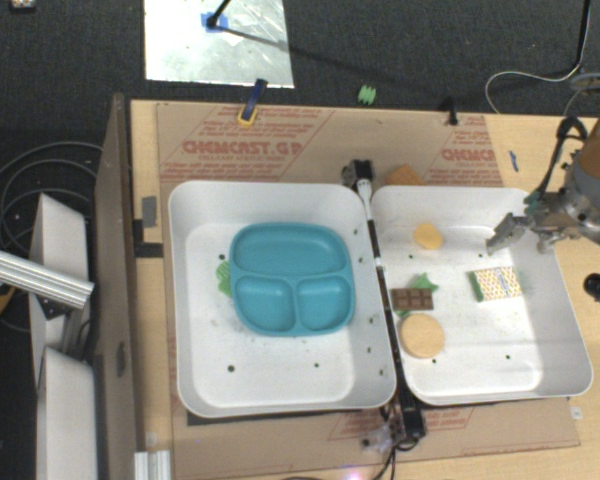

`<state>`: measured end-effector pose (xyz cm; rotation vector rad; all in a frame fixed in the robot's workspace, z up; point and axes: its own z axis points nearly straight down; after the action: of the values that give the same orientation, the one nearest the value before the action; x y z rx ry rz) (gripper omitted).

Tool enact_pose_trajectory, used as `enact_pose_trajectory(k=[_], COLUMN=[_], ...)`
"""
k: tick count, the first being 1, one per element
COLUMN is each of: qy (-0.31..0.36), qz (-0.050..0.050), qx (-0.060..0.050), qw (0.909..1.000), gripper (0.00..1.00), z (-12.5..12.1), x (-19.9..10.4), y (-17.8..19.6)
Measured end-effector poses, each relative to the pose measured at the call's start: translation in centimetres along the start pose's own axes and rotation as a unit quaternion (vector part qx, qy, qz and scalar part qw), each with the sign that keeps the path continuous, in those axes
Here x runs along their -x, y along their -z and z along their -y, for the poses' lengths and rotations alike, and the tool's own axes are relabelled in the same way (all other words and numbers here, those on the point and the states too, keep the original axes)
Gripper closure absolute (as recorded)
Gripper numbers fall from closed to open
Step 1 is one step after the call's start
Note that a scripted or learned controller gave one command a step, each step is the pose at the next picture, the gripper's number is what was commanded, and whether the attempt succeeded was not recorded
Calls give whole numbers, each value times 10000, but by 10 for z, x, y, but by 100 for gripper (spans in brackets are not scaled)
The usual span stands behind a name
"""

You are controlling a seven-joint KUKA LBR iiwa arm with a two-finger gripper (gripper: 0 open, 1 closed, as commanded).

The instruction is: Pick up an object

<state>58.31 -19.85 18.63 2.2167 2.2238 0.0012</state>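
**Gripper poised over right bin, nothing held**

The left bin [195, 268] holds a blue divided plate [290, 278], with something small and green [223, 276], perhaps a leaf, at its nine o'clock edge. In the right bin [550, 368]: a chocolate bar [412, 299] and tan round cookie [422, 336] near the divider, a yellow piece [428, 236] at twelve o'clock, and a patterned packet [496, 284]. The gripper [525, 230] hangs at the packet's one o'clock, fingers spread, gripping nothing.

- Blue divided plate [290, 290] in a white bin [205, 218]
- Yellow piece [428, 236]
- Tan disc [422, 336]
- Brown block [412, 299]
- Dotted white packet [496, 284], green edge
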Motion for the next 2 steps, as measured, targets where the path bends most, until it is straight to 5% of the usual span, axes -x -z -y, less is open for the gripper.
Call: enact_pose_trajectory(k=[1, 2], qy=[-10, -3], qz=[10, 4], qx=[0, 34], qw=[10000, 10000], gripper=[0, 100], z=[0, -2], x=[8, 8], y=[-91, -75])
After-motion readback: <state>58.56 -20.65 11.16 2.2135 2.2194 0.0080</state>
